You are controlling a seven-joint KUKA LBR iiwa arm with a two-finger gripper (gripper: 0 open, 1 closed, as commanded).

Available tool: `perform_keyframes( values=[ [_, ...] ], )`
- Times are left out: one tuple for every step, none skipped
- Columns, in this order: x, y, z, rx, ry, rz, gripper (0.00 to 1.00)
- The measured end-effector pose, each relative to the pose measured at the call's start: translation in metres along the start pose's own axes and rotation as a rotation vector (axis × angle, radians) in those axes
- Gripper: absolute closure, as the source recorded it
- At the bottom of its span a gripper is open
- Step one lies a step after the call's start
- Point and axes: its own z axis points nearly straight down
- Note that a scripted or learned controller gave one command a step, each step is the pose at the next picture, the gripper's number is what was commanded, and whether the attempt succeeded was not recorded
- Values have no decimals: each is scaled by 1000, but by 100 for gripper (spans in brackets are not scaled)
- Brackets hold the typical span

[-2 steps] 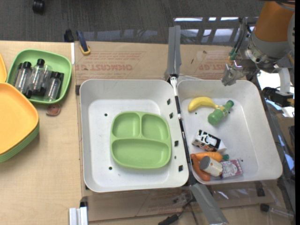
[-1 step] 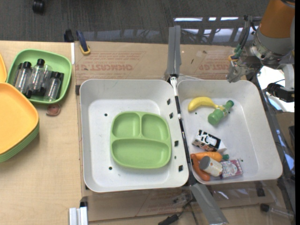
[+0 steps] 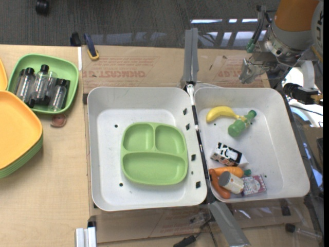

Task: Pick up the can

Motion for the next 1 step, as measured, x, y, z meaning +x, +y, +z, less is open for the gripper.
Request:
perform_keyframes(
  values=[
    [-24, -2, 47, 2, 0, 1, 100]
  ],
)
